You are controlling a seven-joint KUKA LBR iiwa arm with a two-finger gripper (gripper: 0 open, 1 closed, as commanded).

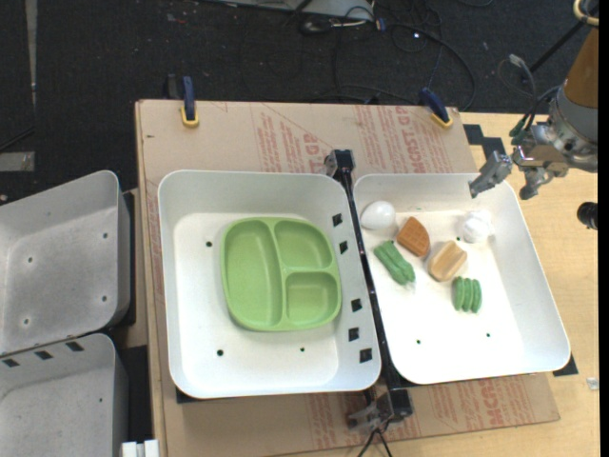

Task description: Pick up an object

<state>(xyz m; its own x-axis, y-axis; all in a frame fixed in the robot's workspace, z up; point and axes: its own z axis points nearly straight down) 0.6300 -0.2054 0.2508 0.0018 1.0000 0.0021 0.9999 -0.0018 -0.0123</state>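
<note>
In the right bin [533, 341] lie several small items: a white egg-shaped piece [378, 216], a brown wedge [413, 236], a tan bread-like piece [447, 260], a long green pod [393, 262], a short green pod [466, 294] and a small white lump [474, 226]. My gripper [509, 179] hangs over the bin's far right rim, above and just right of the white lump. Its two fingers [490, 174] stand apart, open, with nothing between them.
The left bin [190, 350] holds a green divided plate [283, 272]. A black clip strip [357, 274] runs along the seam between the two bins. Grey metal trays [57, 255] sit off the bench at the left. Cables lie on the dark floor behind.
</note>
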